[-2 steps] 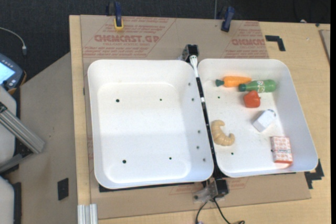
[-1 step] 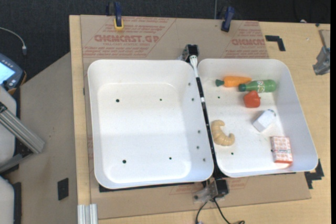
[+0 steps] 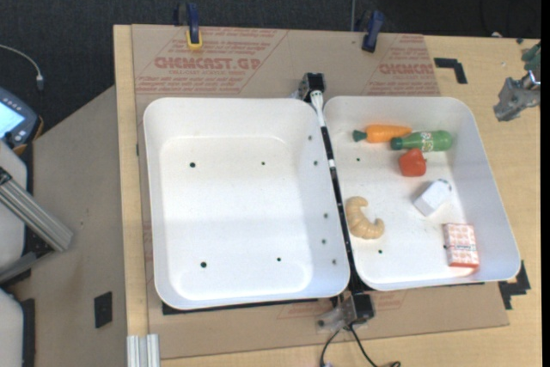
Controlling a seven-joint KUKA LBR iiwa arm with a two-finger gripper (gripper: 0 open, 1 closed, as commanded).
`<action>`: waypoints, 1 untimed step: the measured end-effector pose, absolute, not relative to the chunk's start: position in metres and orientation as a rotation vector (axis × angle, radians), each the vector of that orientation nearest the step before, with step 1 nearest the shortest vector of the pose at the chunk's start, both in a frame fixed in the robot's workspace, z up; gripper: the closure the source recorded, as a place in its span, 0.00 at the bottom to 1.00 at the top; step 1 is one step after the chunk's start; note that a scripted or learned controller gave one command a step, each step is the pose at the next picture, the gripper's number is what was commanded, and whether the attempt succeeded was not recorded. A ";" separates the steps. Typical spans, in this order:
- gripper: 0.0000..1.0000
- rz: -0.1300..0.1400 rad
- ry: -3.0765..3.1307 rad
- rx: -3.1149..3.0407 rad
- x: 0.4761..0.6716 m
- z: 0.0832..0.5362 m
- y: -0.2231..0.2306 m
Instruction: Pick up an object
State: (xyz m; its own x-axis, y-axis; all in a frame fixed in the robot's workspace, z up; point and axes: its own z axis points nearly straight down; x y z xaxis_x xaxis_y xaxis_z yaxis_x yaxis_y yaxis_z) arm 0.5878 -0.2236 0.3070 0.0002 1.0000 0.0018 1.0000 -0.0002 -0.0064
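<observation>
the left bin (image 3: 163,185) sits bare across its floor apart from four small dark dots, its rim running close along the bench's left side and leaving wide open room inside. its right rim presses against the right bin (image 3: 485,185) along a dark seam down the middle, from a black clip at the top to another at the bottom.

just right of that seam lies the croissant (image 3: 364,217), near the right bin's left wall but not touching it. above it, toward the far wall, the carrot (image 3: 384,133) lies crosswise, its tip nearly meeting the green bottle (image 3: 423,141), which also lies on its side. the red block (image 3: 412,162) sits just under the bottle — touching or nearly so. further right and lower, the white block (image 3: 432,197) stands alone with clear floor around it. the pink box (image 3: 461,246) lies near the bin's front right corner, close to the rim.

the gripper (image 3: 514,101) hangs at the view's right edge, outside the right bin's far right corner and over the bench, well apart from every item — whether its fingers are spread or closed i cannot tell.
</observation>
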 end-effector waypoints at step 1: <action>0.00 0.000 -2.221 -2.222 0.587 0.312 -0.224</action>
